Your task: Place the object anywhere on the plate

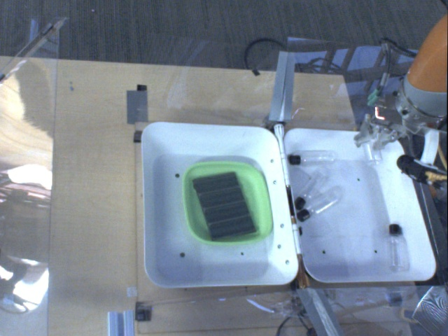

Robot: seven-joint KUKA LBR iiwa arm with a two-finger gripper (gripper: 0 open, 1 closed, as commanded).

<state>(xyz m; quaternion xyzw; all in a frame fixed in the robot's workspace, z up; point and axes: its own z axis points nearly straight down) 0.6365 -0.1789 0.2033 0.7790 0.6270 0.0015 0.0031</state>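
A green plate sits in the middle of the left white bin. A dark grey ridged block lies flat on the plate, slightly turned. In the right bin lie several clear vials with black caps: one near the back left, two close together by the left wall, one at the front right. My gripper hangs over the right bin's back right corner, apart from all the vials, with nothing seen in it.
The grey arm with its orange band comes in at the upper right. A metal post stands behind the seam between the bins. Cables run along the right bin's right edge.
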